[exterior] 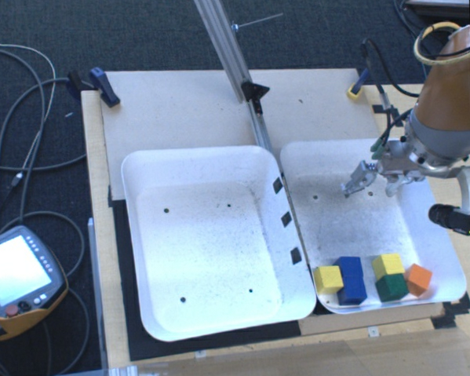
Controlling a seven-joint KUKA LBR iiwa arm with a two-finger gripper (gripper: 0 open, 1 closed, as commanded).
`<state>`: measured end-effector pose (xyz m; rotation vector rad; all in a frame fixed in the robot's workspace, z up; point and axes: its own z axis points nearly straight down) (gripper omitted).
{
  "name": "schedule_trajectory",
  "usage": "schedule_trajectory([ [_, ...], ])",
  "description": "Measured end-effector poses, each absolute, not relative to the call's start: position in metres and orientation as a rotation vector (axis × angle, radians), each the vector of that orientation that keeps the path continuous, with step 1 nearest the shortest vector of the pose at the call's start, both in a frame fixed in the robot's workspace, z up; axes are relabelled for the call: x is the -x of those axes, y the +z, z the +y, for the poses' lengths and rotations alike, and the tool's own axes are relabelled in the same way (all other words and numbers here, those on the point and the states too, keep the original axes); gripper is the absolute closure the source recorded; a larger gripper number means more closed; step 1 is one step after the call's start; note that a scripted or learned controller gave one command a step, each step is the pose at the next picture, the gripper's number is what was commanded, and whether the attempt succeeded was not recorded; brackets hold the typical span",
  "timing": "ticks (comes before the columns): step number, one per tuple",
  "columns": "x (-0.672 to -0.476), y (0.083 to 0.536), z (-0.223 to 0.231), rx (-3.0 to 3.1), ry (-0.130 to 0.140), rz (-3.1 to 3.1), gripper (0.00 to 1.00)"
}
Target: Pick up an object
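Camera view: we look down at a slant on a counter (184, 115) that carries two shallow white bins side by side.
Left bin (140, 180): we see it at nine o'clock of the picture's centre, its floor speckled with dark dots.
Right bin (324, 234): we see it at three o'clock of the centre, touching the left bin along a shared edge marked with small black tabs.
Arm (446, 93): we see it come in from three o'clock, its orange band high at the right edge and the grey wrist below it.
Gripper (359, 181): we see it over the upper part of the right bin, pointing toward nine o'clock; nothing lies between its fingers, and we cannot tell whether they are apart or together.
Yellow block (328, 278): we find it at the six o'clock rim of the right bin, leftmost in a row of blocks.
Blue block (350, 278): we see it touching the yellow block on its three o'clock side.
Yellow-and-green block (390, 276): we see yellow on top and green beneath, just beside the blue block toward three o'clock.
Orange block (419, 279): we see it against the yellow-and-green block, at the row's three o'clock end.
Gap: we see the whole row well apart from the gripper, toward six o'clock of it.
Pendant (20, 281): we see a lit screen off the counter at nine o'clock, among cables.
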<state>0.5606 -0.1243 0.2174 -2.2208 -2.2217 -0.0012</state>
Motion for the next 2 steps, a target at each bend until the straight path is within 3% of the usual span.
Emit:
schedule_trajectory([
  [1,-0.537,0.095,-0.183,2.22,0.009,-2.211,0.0],
  [2,-0.56,0.1,-0.173,2.22,-0.002,-2.225,0.0],
])
